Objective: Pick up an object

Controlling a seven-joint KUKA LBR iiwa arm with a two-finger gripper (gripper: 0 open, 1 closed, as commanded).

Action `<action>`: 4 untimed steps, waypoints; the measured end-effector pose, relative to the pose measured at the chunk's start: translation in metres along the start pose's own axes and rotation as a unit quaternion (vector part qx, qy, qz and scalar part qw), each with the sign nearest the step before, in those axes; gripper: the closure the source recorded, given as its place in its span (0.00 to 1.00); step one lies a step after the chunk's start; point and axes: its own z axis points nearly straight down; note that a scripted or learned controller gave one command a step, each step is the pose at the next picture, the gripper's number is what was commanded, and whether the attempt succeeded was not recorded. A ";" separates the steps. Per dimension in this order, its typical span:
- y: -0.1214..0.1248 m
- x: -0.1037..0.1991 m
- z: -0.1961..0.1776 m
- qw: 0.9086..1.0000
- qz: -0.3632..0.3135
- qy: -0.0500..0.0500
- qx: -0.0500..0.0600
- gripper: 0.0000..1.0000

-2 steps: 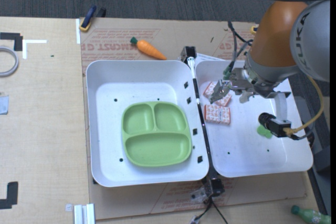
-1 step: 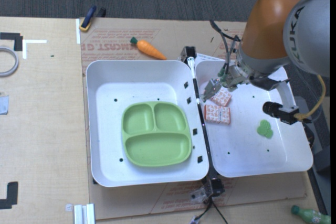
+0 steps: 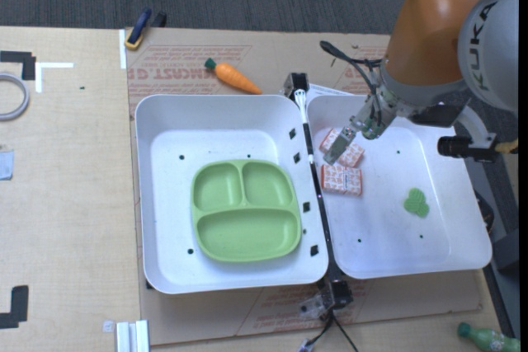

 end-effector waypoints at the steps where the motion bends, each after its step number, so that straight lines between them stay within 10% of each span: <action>1: 0.027 0.025 0.000 0.997 -0.076 0.000 0.000 0.00; 2: 0.021 0.073 0.000 0.941 -0.339 0.001 0.000 0.00; 3: -0.042 0.087 0.000 0.896 -0.445 0.001 0.000 0.00; 4: -0.034 0.082 0.000 0.819 -0.574 0.000 -0.001 0.00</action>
